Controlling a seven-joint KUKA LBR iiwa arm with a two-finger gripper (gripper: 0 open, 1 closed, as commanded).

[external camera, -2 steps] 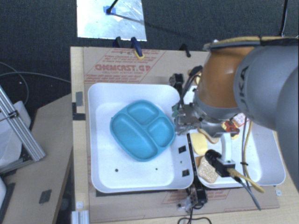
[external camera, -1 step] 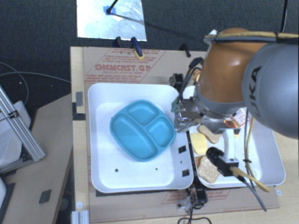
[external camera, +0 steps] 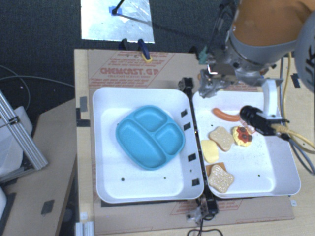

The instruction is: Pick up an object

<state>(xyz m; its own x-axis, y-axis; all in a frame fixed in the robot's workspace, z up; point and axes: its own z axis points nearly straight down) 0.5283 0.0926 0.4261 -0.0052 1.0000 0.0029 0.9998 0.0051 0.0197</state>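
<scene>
In right bin (external camera: 280, 178): sausage (external camera: 227, 114), toast (external camera: 221, 137); blue tray (external camera: 149, 136) left.

Red print on the cardboard sheet

The brown cardboard sheet (external camera: 133, 68) lying under the two bins carries red block lettering on its far strip, just beyond the left bin (external camera: 106, 146); it seems to read "CHEMCAST GP", though the letters are blurred. Smaller red lines above and below it are too faint to read, as is the red print on the near edge.
</scene>
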